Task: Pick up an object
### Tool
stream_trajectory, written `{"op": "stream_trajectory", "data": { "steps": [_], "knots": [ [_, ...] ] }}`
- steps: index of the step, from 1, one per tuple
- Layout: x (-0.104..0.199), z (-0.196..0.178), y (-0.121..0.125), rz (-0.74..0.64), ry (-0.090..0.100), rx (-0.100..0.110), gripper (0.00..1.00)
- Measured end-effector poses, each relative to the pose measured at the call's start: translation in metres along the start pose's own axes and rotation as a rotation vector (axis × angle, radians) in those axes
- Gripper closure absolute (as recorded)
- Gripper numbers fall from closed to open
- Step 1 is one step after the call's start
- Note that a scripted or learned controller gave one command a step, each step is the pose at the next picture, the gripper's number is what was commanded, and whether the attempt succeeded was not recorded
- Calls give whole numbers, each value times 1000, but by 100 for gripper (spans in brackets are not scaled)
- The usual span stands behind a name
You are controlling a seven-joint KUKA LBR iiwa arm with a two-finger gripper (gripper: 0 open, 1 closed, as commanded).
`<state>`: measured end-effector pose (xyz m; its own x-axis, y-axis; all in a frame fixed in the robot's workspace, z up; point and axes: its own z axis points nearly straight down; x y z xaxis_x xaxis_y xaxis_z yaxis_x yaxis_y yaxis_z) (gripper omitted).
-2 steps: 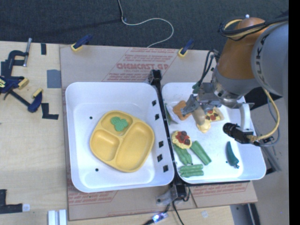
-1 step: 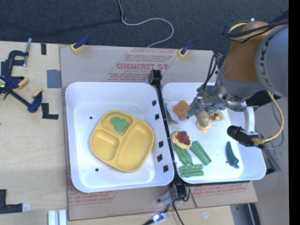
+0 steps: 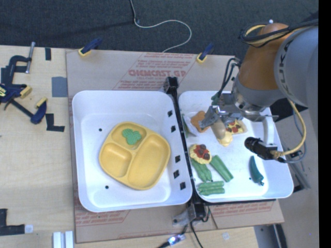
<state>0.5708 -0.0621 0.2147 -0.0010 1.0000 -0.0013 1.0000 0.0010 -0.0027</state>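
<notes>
Your hand (image 3: 216,117) hangs low over the right bin (image 3: 282,187), at its upper left part, right above a tight knot of toy food. From this slanted view you cannot tell whether it is released or clenched, and nothing can be seen caught in it, so treat the pick as not yet made.

The nearest candidates lie directly around the hand: an orange-brown piece (image 3: 198,121) just to its left near the divider, a tan rounded piece (image 3: 224,133) just below it, and a yellow piece with red spots (image 3: 236,127) touching that one on the right. They crowd each other, so choose one and come straight down on it; the tan piece looks the easiest target, though a slanted descent would likely nudge its neighbours instead of closing around it.

Further down the bin sit a yellow-and-red topped piece (image 3: 199,153), then green pods (image 3: 212,175) lying side by side and partly stacked, and a teal pepper-like piece (image 3: 255,170) well apart at the right. The black fitting (image 3: 257,147) on the arm's cable hangs near that side; mind it as you lift.

The bin wall and the black divider (image 3: 178,133) close off the left. In the left bin (image 3: 88,154) a yellow sectioned plate (image 3: 139,161) carries a green piece (image 3: 132,136). Clamps (image 3: 20,94) lie on the counter (image 3: 31,159) at far left.
</notes>
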Motion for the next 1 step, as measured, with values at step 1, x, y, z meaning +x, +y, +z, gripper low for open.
{"op": "stream_trajectory", "data": {
  "steps": [1],
  "knots": [
    [-12,-14,-4,0,2,-1,100]
  ]
}}
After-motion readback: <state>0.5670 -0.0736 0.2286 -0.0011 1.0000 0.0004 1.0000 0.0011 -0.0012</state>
